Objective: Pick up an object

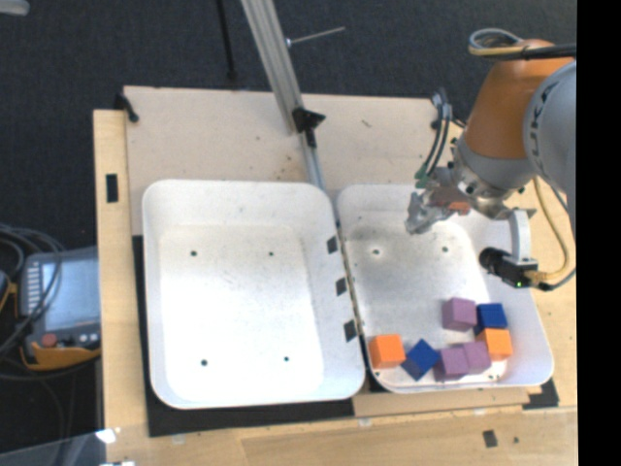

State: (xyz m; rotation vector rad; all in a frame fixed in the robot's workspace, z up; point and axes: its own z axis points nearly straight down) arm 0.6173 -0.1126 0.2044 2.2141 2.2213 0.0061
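My gripper hangs over the far part of the right bin, close to its far rim, with my grey arm and its orange band reaching in from the right. I cannot tell from this view whether the gripper is released or clenched; nothing can be seen in it.

All objects lie in the near right corner of the right bin, well apart from the gripper:
- An orange block lies at the near left of the cluster, close to the bin's near rim.
- A blue block sits just right of it, turned on a diagonal.
- A purple block lies just right of the blue block, along the near rim.
- A second purple block sits farther back, on the far side of the cluster.
- A second blue block is just right of that purple block.
- A second orange block lies directly nearer than the second blue block, touching or nearly touching it.

The left bin stands beside the right bin on the worktop. A metal rail slants from the far edge down toward the gap between the bins.
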